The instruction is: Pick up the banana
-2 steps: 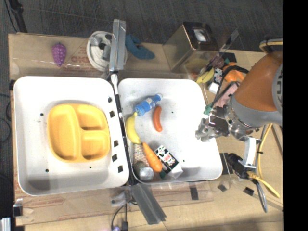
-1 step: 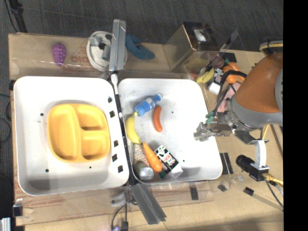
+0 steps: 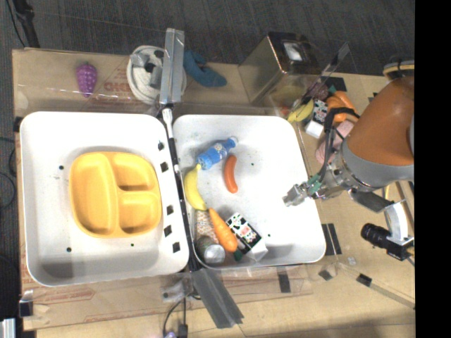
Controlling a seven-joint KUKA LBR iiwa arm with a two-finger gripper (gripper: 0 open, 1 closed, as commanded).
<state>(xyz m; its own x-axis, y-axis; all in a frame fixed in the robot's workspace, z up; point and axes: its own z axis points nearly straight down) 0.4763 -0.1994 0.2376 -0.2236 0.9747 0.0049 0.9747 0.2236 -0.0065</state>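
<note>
The banana (image 3: 194,189) is yellow and lies along the left wall of the right bin (image 3: 282,136), roughly halfway down. My gripper (image 3: 294,194) hangs over the right side of that bin, well to the right of the banana and apart from it. Nothing shows in the gripper. The grey and orange arm (image 3: 377,136) comes in from the right, over the bench edge.
A blue bottle (image 3: 215,153), a red sausage (image 3: 230,173), a carrot (image 3: 224,232), a patterned box (image 3: 246,234) and a silver can (image 3: 211,252) share the right bin. The left bin (image 3: 42,139) holds a yellow divided tray (image 3: 116,192). Toys and a brown box (image 3: 282,62) lie behind the bins.
</note>
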